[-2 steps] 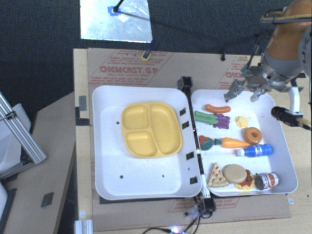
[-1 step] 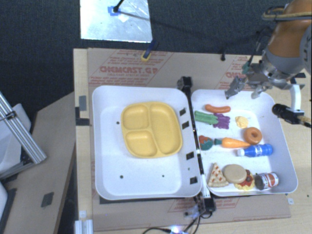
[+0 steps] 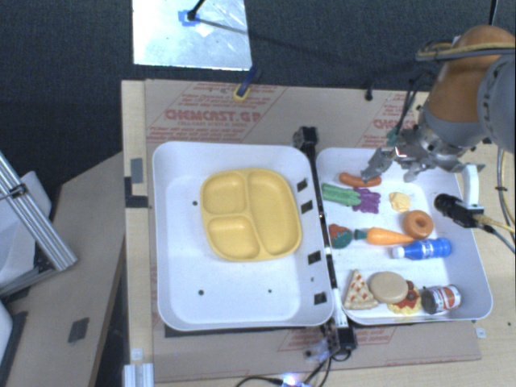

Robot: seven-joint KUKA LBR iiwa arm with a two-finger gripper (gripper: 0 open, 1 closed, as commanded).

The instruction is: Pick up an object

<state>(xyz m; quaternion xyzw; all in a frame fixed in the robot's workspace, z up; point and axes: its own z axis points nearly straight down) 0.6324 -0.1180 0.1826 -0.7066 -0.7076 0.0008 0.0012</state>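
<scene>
Camera view has my claw (image 3: 379, 166) spread, gripping nothing, at the right bin's (image 3: 482, 285) far end. Just below its tips lies the hot dog (image 3: 349, 180) (long axis running left-right), touching the purple-and-green vegetable (image 3: 355, 197).

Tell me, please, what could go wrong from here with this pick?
The pincer hovers over the right bin's far end, where a hot dog, green vegetable and purple grapes lie close together. It may nudge or catch two things at once. The hot dog, low and rounded, could slip out.
</scene>
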